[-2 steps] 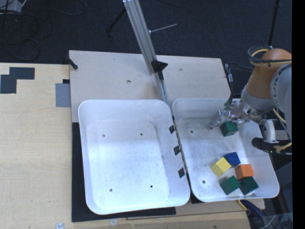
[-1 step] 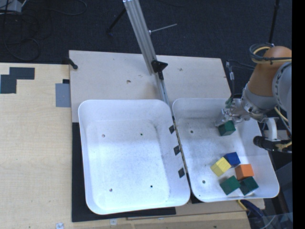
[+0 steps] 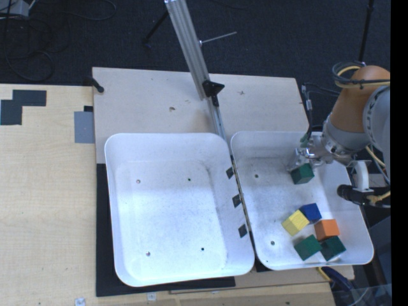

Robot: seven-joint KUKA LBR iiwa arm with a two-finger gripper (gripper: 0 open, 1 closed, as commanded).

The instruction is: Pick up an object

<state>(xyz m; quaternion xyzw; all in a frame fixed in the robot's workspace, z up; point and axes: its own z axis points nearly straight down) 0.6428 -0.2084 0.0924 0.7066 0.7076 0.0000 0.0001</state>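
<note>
Toward the right side of the camera view, inside the right bin (image 3: 268, 260), the gripper (image 3: 307, 155) hangs low over the bin floor with a dark green cube (image 3: 302, 173) directly beneath its tip, a touch toward the near edge of the bin. From this slanted angle the cube looks to be touching or sitting between the gripper's tip parts, but whether it is clasped or merely lying under them I cannot tell, nor can I tell whether the gripper is released or clenched. The cube is roughly equal on all sides, so it has no long axis to line up with. Well apart from it, toward the near right corner of the same bin, lies a cluster: a yellow cube (image 3: 296, 222), a blue cube (image 3: 311, 211), an orange cube (image 3: 327, 228) and two more green cubes (image 3: 308, 247). The left bin (image 3: 127, 273) sits beside it on the table (image 3: 153, 101).
</note>
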